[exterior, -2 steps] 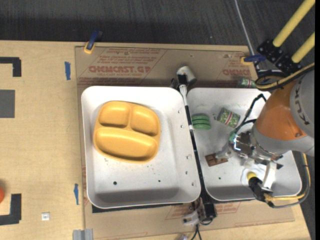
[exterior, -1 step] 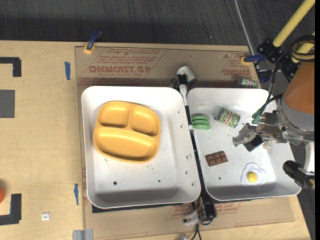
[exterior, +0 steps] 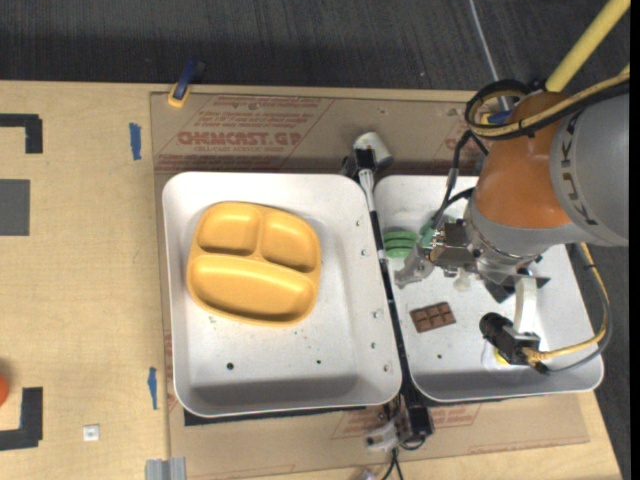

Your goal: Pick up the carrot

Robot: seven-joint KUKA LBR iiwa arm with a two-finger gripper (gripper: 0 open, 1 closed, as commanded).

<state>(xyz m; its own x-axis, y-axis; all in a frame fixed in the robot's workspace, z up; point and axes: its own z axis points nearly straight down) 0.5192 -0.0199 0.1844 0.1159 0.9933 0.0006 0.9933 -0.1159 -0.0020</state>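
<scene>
My arm's orange band [exterior: 515,183] and grey wrist hang over the middle of the right bin [exterior: 560,373] and cover much of its floor. The gripper [exterior: 462,258] sits below the wrist, pointing down into that bin, and the wrist body hides its tip. Just left of the gripper lies a green object [exterior: 400,241], partly covered by it. A brown chocolate-bar piece [exterior: 433,317] lies on the bin floor in front of the gripper, apart from it. I see nothing orange and carrot-shaped on the bare parts of either bin.
A yellow divided plate [exterior: 256,260] lies in the left bin [exterior: 270,383]. A black-and-yellow cable end [exterior: 510,343] hangs near the right bin's front. A small orange-red thing [exterior: 3,390] sits at the far left edge of the bench.
</scene>
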